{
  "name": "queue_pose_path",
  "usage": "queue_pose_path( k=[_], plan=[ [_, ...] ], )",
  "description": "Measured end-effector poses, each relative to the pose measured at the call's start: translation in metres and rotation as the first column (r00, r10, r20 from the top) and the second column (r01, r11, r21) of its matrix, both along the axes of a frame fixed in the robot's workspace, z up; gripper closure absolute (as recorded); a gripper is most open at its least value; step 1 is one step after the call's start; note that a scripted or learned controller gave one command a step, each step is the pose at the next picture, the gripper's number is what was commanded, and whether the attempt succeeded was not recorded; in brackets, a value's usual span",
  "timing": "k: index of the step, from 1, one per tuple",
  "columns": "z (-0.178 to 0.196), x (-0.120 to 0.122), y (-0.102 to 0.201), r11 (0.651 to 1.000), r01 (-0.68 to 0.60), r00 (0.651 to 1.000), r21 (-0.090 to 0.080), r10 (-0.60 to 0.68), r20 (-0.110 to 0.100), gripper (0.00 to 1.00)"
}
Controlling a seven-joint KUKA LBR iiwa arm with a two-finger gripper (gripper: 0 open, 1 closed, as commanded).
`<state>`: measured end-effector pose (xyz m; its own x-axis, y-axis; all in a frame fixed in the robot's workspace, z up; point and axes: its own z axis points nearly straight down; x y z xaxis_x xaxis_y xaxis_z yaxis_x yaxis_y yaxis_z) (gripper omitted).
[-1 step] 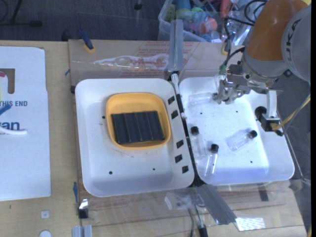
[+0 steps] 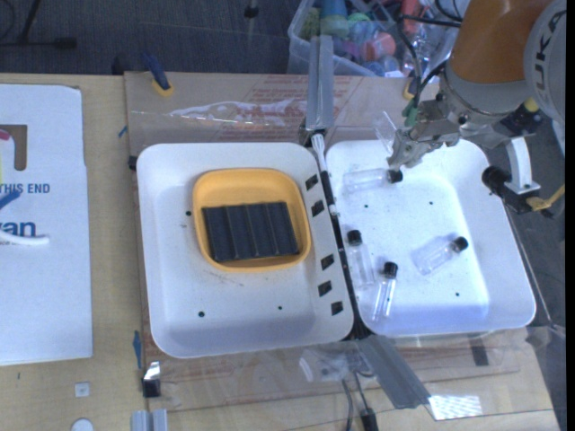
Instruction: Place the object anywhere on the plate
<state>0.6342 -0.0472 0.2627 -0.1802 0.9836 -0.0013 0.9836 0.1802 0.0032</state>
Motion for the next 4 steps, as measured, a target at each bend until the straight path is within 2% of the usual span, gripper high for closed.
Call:
queue_pose_path(
  k=[1, 2, 3, 4],
  plan=[
    [0.039, 0.033, -0.040, 0.963, -0.270, 0.963, -0.002, 0.270, 0.002, 1.00],
    [-0.017, 0.017, -0.022, 0.904, -0.427, 0.904, 0.002, 0.427, -0.004, 1.00],
    [0.054, 0.034, -0.041, 0.772, -0.636, 0.772, -0.005, 0.636, 0.002, 1.00],
    [0.164, 0.023, -0.098, 0.756, -0.654, 0.756, -0.005, 0.654, 0.001, 1.00]
  ],
)
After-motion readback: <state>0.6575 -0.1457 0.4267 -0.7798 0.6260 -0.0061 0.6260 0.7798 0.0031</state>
